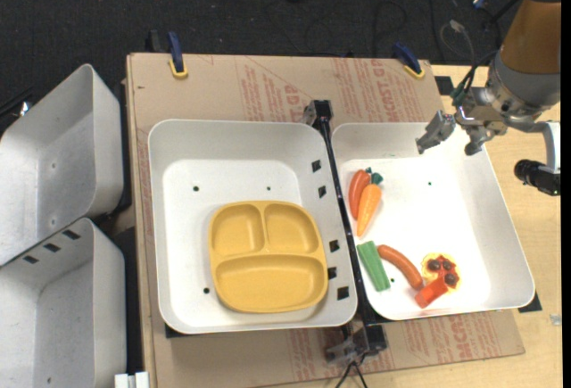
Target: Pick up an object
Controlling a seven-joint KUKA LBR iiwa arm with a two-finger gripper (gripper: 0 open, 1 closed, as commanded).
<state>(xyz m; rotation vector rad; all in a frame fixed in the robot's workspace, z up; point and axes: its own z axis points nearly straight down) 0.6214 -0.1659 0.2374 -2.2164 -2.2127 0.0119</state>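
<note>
In the right bin (464, 199) lie an orange carrot (363, 195) near its left wall, a green block (373, 265), a red-orange sausage (401, 262) and a small piece with red, yellow and dark parts (438, 276) toward the front. My gripper (456, 132) hangs over the bin's back rim at the upper right, well away from all of them. Its two fingers (434, 133) are spread apart with nothing between them.
The left bin (178, 154) holds a yellow divided plate (267, 256). Two spare white bins (53, 226) sit off the bench at the left. Clamps stand between the bins at back (318, 112) and front (357, 343). The arm (533, 29) reaches in from the right.
</note>
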